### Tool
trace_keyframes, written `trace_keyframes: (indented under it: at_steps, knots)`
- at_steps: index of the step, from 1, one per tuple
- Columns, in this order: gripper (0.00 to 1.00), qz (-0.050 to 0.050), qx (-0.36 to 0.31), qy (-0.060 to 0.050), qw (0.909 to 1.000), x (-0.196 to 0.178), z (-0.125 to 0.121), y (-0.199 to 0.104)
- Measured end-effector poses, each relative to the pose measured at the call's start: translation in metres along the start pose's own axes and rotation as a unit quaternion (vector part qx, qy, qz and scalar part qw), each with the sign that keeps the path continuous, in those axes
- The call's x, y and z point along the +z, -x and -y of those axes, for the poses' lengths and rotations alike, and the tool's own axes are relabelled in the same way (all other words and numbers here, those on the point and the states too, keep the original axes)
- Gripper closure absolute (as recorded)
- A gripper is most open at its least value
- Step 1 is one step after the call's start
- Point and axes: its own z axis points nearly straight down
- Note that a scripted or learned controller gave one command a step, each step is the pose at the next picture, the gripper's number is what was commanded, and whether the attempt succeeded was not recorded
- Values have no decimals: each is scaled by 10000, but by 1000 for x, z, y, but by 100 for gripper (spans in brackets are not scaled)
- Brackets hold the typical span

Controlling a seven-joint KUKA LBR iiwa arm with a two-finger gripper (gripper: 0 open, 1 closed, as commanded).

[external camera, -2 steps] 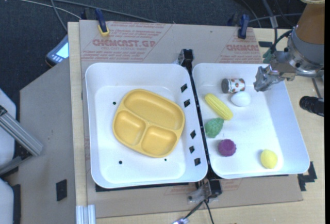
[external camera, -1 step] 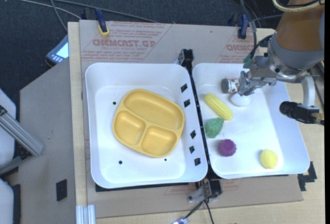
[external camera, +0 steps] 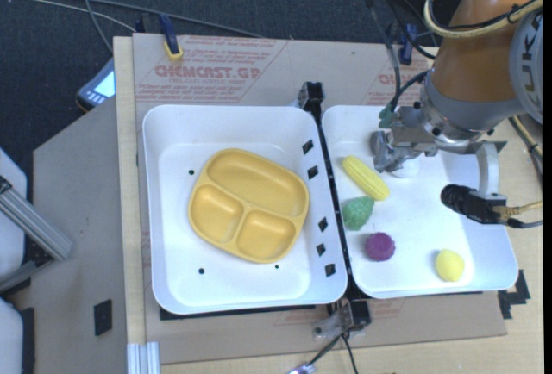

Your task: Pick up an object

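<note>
While the arm reached in from the right, four small objects lay in the right bin point(external camera: 496, 273).
Nearest sat the lemon point(external camera: 449, 264) and purple ball point(external camera: 379, 246), then the green piece point(external camera: 357, 211) and corn point(external camera: 365, 177); the gripper point(external camera: 392, 150) hung just beyond, its opening impossible to tell.

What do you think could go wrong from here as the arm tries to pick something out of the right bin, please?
1. The gripper hangs just beside the corn cob; a slanted cob could roll or slip out of the jaws.
2. The green piece lies right against the cob's lower end, so closing there might nudge or catch both.
3. The gripper sits near the divider between the bins; a drift toward it could clip the edge.
</note>
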Motion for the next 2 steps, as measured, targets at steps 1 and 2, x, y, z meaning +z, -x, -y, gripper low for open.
trace_keyframes:
  at_steps: [1, 2]
  knots:
    - [100, -4, -7, -4, 10000, 3, 19, -59]
    - [100, 1, -2, -11, 10000, 21, 31, -105]
